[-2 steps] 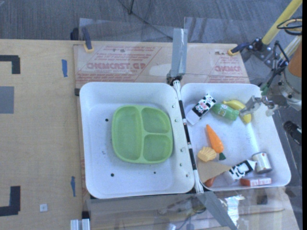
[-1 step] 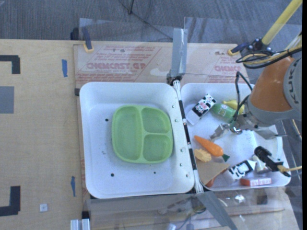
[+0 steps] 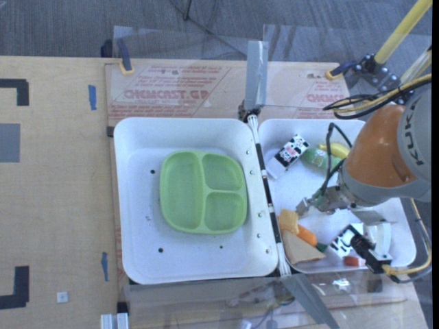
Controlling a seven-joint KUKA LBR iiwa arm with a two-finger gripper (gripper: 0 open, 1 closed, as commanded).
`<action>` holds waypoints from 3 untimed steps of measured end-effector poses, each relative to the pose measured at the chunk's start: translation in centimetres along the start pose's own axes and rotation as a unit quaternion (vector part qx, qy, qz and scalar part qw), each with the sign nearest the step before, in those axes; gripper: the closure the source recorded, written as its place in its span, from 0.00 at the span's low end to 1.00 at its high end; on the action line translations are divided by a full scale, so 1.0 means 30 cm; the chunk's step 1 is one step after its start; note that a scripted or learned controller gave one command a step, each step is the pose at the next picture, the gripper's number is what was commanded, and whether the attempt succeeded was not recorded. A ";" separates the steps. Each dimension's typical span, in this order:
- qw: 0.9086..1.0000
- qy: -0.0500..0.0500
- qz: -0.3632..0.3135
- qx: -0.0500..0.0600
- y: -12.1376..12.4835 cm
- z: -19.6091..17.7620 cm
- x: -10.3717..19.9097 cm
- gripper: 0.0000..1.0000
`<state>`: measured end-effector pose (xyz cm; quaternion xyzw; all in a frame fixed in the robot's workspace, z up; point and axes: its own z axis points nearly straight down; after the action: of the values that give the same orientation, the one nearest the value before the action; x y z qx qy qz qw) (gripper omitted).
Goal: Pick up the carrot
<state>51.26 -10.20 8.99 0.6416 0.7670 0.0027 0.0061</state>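
The carrot [image 3: 306, 236] is a small orange piece lying in the right bin [image 3: 405, 252], near its front left corner. It rests between a yellow wedge [image 3: 289, 220] and a tan slice [image 3: 302, 251]. My gripper [image 3: 319, 203] hangs over the middle of the right bin, just above and to the right of the carrot, with a small gap between them. The arm's orange band [image 3: 376, 149] rises behind it and hides part of the bin floor.
A green divided plate [image 3: 204, 192] lies in the left bin [image 3: 137, 252]. The right bin also holds a cow-patterned toy [image 3: 291, 149], a green item [image 3: 315, 157], a yellow piece [image 3: 336, 149], a black-and-white item [image 3: 346, 239] and a small red piece [image 3: 351, 260].
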 end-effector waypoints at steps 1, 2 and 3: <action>0.997 -0.006 -0.072 -0.008 -0.080 -0.008 0.014 0.00; 0.962 0.003 -0.272 0.003 -0.122 -0.178 -0.087 0.00; 0.874 -0.002 -0.485 0.000 -0.071 -0.008 0.008 0.00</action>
<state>49.12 -10.33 9.21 0.1887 0.9820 -0.0022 0.0083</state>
